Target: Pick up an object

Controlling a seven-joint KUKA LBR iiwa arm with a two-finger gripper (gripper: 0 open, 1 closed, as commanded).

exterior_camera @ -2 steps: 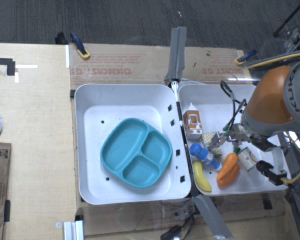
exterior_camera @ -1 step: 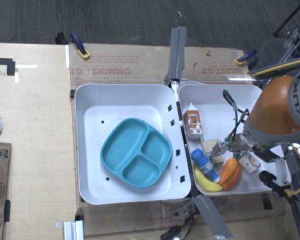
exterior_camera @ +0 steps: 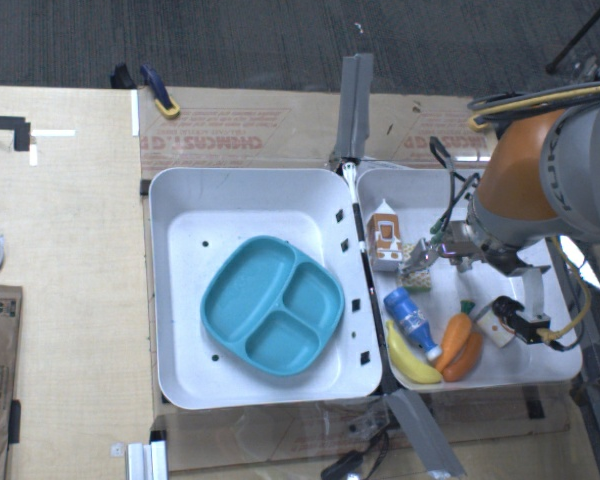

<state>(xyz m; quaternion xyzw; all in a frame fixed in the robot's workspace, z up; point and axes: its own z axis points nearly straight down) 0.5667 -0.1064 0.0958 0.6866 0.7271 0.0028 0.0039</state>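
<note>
The arm is working over the right bin, its gripper hanging just above a small greenish object; whether it is clamped I cannot tell. A straight descent suits, since a carton, blue bottle, banana and carrot are crowding close. A blue plate is lying in the left bin.

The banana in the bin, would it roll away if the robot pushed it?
Probably not far. The banana is curved and lies flat, wedged against the blue bottle and the bin wall. Its smooth skin might slip from a pinch.

Grey arm reaches leftward, gripper lowered.
</note>
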